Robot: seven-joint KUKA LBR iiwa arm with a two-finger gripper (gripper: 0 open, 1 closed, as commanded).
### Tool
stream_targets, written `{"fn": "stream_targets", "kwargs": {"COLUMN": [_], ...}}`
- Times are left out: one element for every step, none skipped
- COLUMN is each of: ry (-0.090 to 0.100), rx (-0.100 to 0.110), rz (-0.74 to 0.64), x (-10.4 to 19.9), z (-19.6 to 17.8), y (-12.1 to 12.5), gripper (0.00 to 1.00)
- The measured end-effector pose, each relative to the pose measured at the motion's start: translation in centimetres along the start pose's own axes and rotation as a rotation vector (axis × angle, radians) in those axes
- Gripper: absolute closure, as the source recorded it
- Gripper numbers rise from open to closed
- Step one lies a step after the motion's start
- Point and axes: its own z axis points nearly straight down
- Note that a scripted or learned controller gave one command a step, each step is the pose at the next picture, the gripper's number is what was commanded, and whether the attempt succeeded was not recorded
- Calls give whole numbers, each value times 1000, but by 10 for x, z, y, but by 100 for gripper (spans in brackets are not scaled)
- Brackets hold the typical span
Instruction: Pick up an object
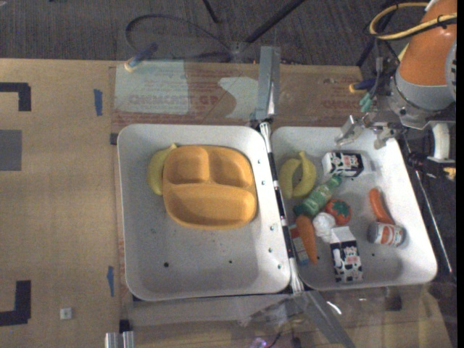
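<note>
My gripper [365, 132] hangs over the far edge of the right bin [419, 216], open, with nothing between its fingers. Just below it in the view lies a small cow-print milk carton [342, 164]. The same bin holds a yellow banana bunch [298, 176], a green bottle [319, 196], a red tomato-like toy [338, 210], a carrot [307, 238], a second cow-print carton [346, 256], an orange sausage-shaped toy [379, 205] and a small can [386, 233].
The left bin [145, 252] carries an orange divided plate [210, 185] with a yellow banana [156, 171] partly under its left side. A metal divider [279, 201] runs between the bins. Cables and a tripod leg lie beyond the bench.
</note>
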Motion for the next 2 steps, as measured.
{"fn": "stream_targets", "kwargs": {"ry": [-3, -1], "rx": [-6, -1], "rz": [-54, -149], "x": [-20, -39], "z": [-65, 59], "y": [20, 4], "gripper": [0, 0]}}
